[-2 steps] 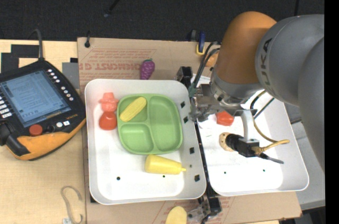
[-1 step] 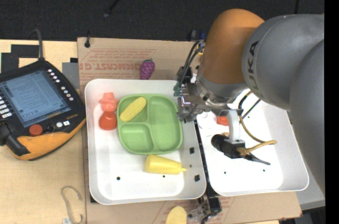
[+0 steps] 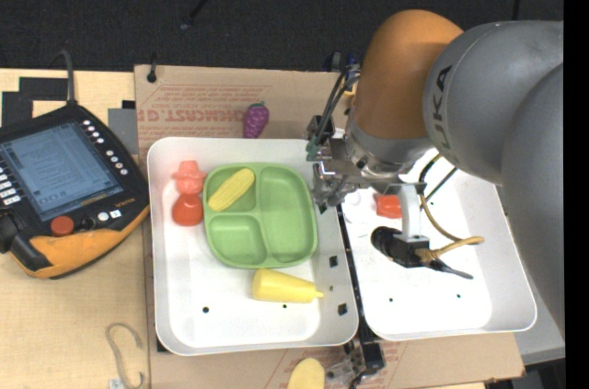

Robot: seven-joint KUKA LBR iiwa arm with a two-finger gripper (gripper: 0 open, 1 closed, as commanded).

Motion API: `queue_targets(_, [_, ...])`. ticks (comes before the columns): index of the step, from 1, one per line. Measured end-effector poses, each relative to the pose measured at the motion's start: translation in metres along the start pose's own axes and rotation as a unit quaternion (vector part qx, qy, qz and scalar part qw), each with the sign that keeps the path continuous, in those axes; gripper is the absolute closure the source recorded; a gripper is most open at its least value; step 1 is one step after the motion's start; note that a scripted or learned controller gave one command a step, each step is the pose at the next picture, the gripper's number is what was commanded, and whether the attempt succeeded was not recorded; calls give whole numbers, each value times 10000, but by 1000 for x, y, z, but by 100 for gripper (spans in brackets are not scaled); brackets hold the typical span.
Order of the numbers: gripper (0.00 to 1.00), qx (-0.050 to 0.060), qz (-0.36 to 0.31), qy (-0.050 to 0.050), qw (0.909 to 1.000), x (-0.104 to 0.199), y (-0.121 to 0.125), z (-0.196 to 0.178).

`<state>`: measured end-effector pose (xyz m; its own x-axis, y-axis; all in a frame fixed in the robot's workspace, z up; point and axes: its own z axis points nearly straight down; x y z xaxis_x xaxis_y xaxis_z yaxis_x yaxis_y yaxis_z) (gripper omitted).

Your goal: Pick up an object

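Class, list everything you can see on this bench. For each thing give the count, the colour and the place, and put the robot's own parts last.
bins: two, white, side by side on the bench
divided plate: one, green, left bin
corn cob: one, yellow, plate's upper-left compartment
toy figure: one, pink over red, left bin, left of the plate
cone-shaped piece: one, yellow, left bin, in front of the plate
small block: one, orange, right bin
grape bunch: one, purple, cardboard behind the left bin
control pendant: one, dark with orange, left of the bins
rounded object: one, yellow, front edge, cut off
arm: one, grey and orange, from the right
gripper: one, dark, over the bins' shared edge
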<state>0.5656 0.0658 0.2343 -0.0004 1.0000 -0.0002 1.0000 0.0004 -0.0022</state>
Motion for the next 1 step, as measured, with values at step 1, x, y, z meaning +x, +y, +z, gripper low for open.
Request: queue_targets(1, [100, 15, 11, -1, 10000, 5, -8, 17])
